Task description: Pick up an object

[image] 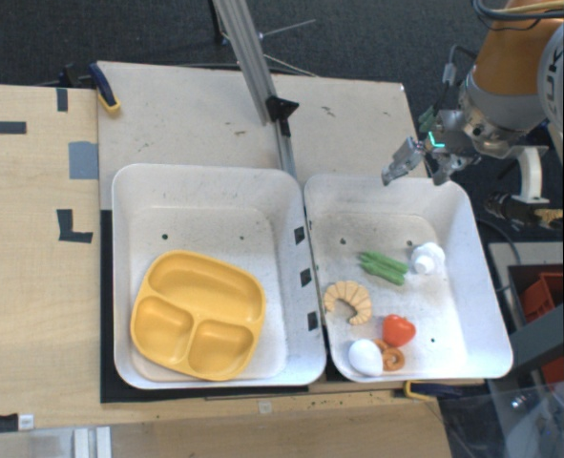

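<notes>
Two bins: left bin (pixel 129 198) carries a yellow divided plate (pixel 198 315); right bin (pixel 468 232) carries the small toys.
Gripper: gripper (pixel 417 165) hangs over the right bin's far rim, its fingers spread apart, nothing between them.
Nearest toys: green bean pod (pixel 384 266) and a small white bottle (pixel 426 258), below the gripper on the bin floor and well apart from it, the two just beside each other.
Farther toys: croissant (pixel 349 301), red pepper (pixel 399 330), white egg (pixel 365 356) and a small orange pretzel (pixel 392 357) touching the egg, all toward the bin's near edge.
Likely handling: all look like light, rigid plastic; the egg and bottle are probably smooth and apt to slip or roll.
Best hold: the bean pod, taken across its narrow width at mid-length, seems the surest choice.
</notes>
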### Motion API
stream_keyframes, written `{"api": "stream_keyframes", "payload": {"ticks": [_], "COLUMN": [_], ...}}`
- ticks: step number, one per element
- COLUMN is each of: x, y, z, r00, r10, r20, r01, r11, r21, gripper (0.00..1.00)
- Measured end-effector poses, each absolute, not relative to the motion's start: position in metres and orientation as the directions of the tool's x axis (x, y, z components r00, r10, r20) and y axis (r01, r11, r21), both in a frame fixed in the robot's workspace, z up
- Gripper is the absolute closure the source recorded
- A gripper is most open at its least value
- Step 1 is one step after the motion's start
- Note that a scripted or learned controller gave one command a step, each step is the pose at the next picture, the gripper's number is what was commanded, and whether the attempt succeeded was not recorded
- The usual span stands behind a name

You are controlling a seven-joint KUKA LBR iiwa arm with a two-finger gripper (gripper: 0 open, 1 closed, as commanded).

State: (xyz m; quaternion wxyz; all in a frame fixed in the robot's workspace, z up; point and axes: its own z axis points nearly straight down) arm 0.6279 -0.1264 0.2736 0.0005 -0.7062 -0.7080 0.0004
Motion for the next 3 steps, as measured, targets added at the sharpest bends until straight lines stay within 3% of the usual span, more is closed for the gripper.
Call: {"api": "stream_keyframes", "payload": {"ticks": [2, 3], "x": [0.639, 0.633], "y": [-0.135, -0.136], "z": [0.169, 0.105], "r00": [-0.001, -0.001], "r10": [1.000, 1.000], "r20": [-0.001, 0.000], "r01": [1.000, 1.000], "r11": [0.001, 0.001], "r21": [-0.007, -0.009], "gripper": [0.00, 0.00]}}
